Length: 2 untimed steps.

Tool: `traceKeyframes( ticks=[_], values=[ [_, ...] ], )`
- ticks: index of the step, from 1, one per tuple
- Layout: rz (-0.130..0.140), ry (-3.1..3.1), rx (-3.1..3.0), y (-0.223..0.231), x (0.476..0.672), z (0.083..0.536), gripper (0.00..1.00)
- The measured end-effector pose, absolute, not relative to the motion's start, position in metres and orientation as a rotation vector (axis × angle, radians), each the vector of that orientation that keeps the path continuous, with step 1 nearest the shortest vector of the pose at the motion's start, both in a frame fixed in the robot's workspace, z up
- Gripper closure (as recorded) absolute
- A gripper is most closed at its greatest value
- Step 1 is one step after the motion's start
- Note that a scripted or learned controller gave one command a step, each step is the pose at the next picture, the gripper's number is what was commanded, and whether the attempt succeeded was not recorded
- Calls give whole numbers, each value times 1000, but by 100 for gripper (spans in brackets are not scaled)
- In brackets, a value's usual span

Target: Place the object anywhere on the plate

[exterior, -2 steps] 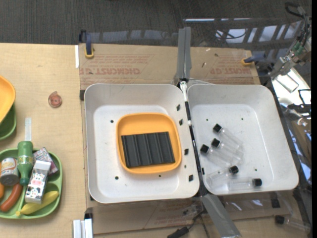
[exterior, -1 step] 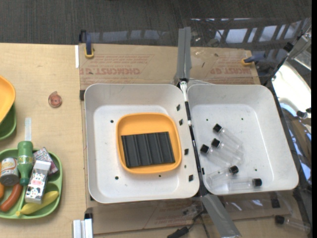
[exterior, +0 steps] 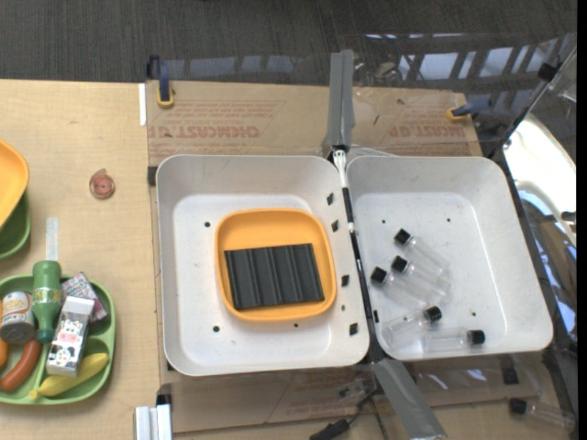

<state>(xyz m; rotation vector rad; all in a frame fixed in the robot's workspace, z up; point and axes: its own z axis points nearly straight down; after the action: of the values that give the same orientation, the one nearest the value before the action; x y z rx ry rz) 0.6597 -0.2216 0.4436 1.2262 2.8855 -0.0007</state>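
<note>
**Dark ridged block lies on the orange plate in the left bin**

Nearest, at the lower left of the frame, a green tray sits on the wooden bench top. It carries toy food: a green bottle standing upright, a small can to its left, a white carton, a red sausage and a yellow banana along the near rim.

In the lower right of the frame, the right bin holds several clear vials with black caps. They lie on their sides, loosely scattered across the bin's near and middle floor. One rests against the near wall, close to the lower right corner.

The left bin touches the right one along the centre seam. In its middle sits the orange plate, square with rounded corners. The dark ridged block lies flat on that plate, inside the raised rim and covering most of the plate's floor. It sits a little toward the near side.

Farther back on the left, a small pink disc lies alone on the bench. An orange bowl is cut off by the left edge of the frame.

Both bins rest on a sheet of printed cardboard, with a yellow clamp at its far left corner. Dark carpet fills the top of the frame.
</note>
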Motion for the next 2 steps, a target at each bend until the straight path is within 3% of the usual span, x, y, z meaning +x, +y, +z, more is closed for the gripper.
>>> traceKeyframes(
  ticks=[1, 2],
  values=[
    [-1, 2886, 1226, -222, 660, 444, 0],
    [0, 3059, 706, -219, 649, 357, 0]
  ],
)
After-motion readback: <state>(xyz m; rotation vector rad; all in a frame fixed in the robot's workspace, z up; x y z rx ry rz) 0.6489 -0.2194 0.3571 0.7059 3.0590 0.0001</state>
